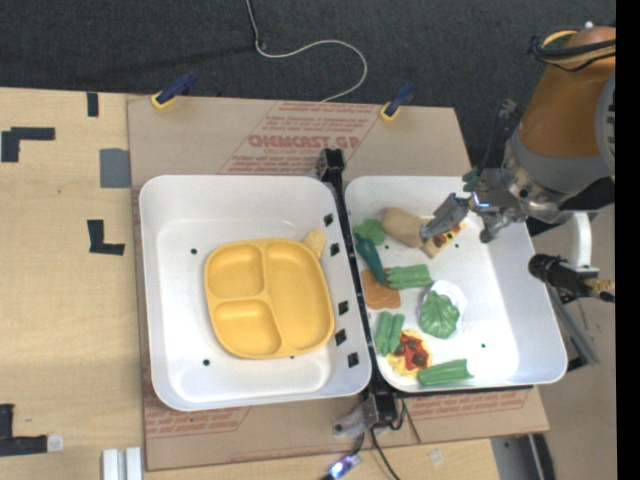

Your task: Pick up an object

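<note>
Item one, my pincer (467,218): it hung over the far part of the right bin (520,313), reaching in from the right; its two fingers (440,223) stood apart, with nothing that I could see between them; my orange band (572,78) showed above the wrist at the far right.

Item two, the right bin's contents, any of which might have been picked: a tan bread-like piece (402,226) at the far end, just left of my fingers; a small red-and-yellow item (447,236) directly under the finger on the left, too hidden to name; a dark green pepper-like piece (368,240) at the far left wall; a green bean pod (408,277) near the middle; an orange-brown slice (380,294) touching it on the left; a leafy green piece on a white disc (438,313); a second green pod (389,330) nearer; a red-and-yellow piece (407,350) beside it; a third green pod (443,372) at the near edge.

Item three, the left bin (170,268): it held a yellow divided plate (268,298) of three compartments; a small pale yellow piece (315,240) lay at the plate's far right rim.

Item four: both bins sat side by side on a cardboard sheet (280,143).
</note>
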`<state>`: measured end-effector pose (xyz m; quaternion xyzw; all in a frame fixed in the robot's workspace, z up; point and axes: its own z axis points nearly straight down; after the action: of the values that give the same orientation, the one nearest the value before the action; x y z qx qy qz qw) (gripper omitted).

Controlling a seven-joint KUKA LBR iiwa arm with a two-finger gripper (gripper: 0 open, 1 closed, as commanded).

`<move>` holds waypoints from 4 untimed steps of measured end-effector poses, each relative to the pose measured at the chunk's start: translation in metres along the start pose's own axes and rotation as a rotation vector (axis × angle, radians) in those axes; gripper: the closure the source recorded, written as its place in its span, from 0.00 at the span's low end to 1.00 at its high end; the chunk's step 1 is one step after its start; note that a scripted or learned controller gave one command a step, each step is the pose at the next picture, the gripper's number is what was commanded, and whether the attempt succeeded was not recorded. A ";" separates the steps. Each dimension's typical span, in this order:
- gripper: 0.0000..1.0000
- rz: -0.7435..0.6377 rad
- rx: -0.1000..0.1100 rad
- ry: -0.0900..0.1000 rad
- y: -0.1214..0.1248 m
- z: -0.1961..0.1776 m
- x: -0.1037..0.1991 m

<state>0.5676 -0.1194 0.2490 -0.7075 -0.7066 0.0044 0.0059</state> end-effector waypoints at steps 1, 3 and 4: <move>0.00 -0.003 -0.013 -0.002 0.002 -0.007 0.000; 0.00 -0.002 -0.007 -0.002 0.000 0.100 0.004; 0.00 -0.002 -0.008 -0.002 0.008 0.152 -0.001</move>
<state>0.5730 -0.1201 0.0971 -0.7069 -0.7073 0.0023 0.0021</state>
